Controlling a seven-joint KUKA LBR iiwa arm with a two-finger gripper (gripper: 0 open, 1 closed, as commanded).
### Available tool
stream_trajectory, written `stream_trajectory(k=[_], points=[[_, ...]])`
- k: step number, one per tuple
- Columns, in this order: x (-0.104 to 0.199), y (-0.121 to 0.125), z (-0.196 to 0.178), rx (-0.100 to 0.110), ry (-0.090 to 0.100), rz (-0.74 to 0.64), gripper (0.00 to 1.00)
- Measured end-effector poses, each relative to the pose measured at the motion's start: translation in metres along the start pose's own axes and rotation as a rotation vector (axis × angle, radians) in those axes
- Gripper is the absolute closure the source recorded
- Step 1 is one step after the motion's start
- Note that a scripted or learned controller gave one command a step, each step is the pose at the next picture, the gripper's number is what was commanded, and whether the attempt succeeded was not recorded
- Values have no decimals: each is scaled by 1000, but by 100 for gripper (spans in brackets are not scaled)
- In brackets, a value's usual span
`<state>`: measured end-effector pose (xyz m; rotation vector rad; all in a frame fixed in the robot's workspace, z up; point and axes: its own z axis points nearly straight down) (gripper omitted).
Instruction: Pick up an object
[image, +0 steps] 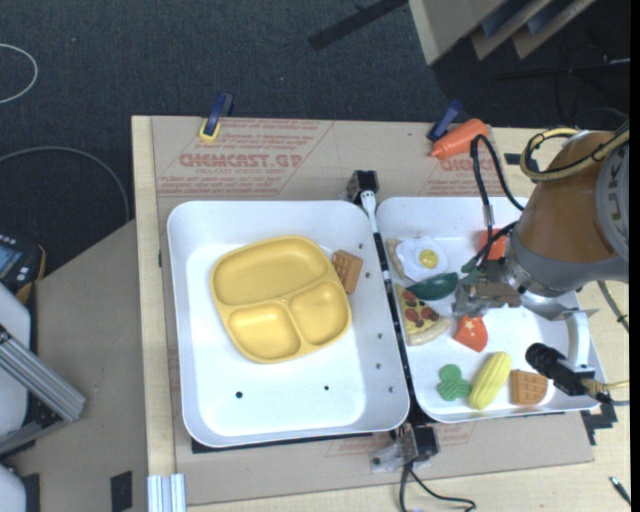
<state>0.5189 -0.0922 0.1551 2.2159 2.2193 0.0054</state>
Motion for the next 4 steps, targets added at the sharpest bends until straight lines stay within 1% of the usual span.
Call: stream_trajectory(k=[1,2,3,4], points=[[-11,4,-53,-1,-1,1,100],[-11,5,-71,2,0,0,100],[24,47,-61,2,1,-4,100],[55,76,-65,1,1,-3,100]])
